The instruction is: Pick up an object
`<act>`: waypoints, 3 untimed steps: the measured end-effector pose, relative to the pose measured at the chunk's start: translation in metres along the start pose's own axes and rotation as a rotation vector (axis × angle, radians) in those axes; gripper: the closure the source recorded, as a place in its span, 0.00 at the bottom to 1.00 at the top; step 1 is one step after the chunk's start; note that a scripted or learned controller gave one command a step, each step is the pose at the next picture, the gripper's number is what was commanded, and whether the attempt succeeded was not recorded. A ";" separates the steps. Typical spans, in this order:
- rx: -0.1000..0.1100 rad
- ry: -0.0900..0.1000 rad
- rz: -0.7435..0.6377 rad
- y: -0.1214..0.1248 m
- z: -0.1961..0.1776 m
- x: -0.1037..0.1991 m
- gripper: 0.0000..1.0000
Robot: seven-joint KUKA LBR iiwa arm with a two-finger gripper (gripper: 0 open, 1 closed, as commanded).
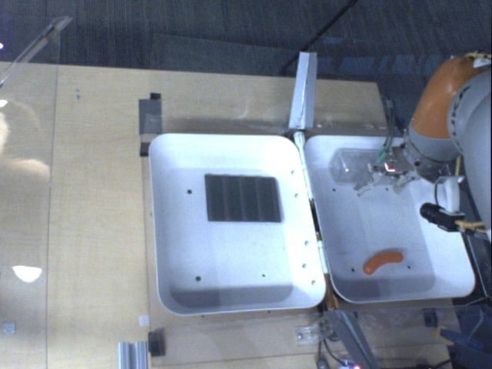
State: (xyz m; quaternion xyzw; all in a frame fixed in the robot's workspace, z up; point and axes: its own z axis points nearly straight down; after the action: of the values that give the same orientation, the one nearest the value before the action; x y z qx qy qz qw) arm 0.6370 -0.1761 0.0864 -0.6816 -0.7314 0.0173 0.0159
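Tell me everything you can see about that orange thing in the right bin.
The orange object is small, elongated and gently curved, like a little sausage, with a smooth, slightly glossy look and a redder left end. It lies flat on the floor of the right bin, toward the near edge, apart from the walls. Nothing touches it; the gripper is farther back in the same bin.

A pale wooden tabletop [84, 229] carries two shallow white bins set side by side and touching along one edge. The right bin [453, 283] lies directly beneath the fingers [382, 174], and the left bin [173, 283], which has a dark ribbed rectangle on its floor, sits on the far side of that shared edge from them. A small dark block [151, 118] rests on the tabletop at the left bin's far outer corner, well apart from the fingers.
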 end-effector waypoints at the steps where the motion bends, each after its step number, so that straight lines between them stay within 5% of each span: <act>1: 0.006 -0.006 -0.139 -0.002 0.000 -0.007 0.00; 3: 0.022 -0.004 -0.242 0.000 -0.001 -0.001 0.00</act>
State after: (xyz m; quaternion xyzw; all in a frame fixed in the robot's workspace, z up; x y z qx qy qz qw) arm 0.6371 -0.1771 0.0870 -0.5881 -0.8081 0.0247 0.0242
